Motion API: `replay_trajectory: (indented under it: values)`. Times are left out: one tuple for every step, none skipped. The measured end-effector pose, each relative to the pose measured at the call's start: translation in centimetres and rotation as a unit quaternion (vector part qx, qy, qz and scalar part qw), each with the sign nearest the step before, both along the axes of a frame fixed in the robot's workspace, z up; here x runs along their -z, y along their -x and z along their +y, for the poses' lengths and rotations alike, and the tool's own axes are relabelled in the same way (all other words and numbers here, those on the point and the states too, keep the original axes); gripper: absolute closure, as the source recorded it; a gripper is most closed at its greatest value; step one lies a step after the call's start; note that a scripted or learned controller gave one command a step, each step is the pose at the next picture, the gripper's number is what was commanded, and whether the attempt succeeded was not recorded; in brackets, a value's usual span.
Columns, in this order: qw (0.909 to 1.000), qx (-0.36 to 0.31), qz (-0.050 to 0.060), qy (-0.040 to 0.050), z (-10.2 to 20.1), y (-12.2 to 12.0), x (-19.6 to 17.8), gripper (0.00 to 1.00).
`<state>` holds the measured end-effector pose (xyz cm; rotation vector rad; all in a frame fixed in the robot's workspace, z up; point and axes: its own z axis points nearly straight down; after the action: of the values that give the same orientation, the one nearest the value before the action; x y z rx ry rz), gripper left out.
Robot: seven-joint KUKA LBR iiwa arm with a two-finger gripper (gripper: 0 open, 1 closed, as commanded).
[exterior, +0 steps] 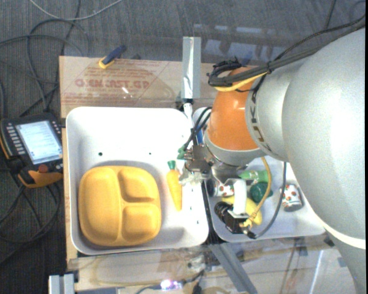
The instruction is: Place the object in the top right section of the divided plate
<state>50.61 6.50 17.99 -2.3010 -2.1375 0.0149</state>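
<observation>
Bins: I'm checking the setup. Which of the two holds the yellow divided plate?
The left bin; the plate lies in it with a carrot beside it.

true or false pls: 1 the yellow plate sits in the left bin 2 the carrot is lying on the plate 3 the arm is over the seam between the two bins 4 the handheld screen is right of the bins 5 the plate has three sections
1. True. The plate sits in the left bin, toward its near side.
2. False. The carrot lies on the bin floor just right of the plate, not in any section.
3. True. The arm with its orange band hangs over the seam, and the gripper is close above the carrot.
4. False. The handheld screen lies left of the bins, on the floor.
5. True. One large section on the left and two smaller ones on the right.
</observation>
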Motion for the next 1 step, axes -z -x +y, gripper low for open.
replay_trajectory:
  values:
    - [0.9870,0.160,-0.016,0.0034,9.06,1.29,8.77,1.00]
